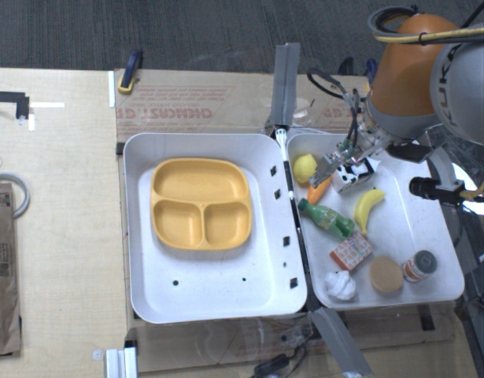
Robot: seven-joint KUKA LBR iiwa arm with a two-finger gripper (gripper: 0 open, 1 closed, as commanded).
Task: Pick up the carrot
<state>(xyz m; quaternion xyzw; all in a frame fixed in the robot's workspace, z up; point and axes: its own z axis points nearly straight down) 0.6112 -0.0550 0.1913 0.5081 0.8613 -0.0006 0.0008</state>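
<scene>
Camera view: pale wooden bench [53, 235], two white bins [147, 290], dark floor behind; end effector [341, 168] over carrot [319, 187], grip state unclear.

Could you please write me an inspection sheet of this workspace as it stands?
Surface: two white bins; left bin holds a yellow tray.
Job's things: carrot in the right bin, beside a lemon.
Clutter: banana, green bottle, small box, white wad, round lid, can.
Grippers: gripper low over the carrot; fingers unclear.
Cables: black cable near the wrist.
Surroundings: cardboard behind the bins, blue clip.
</scene>
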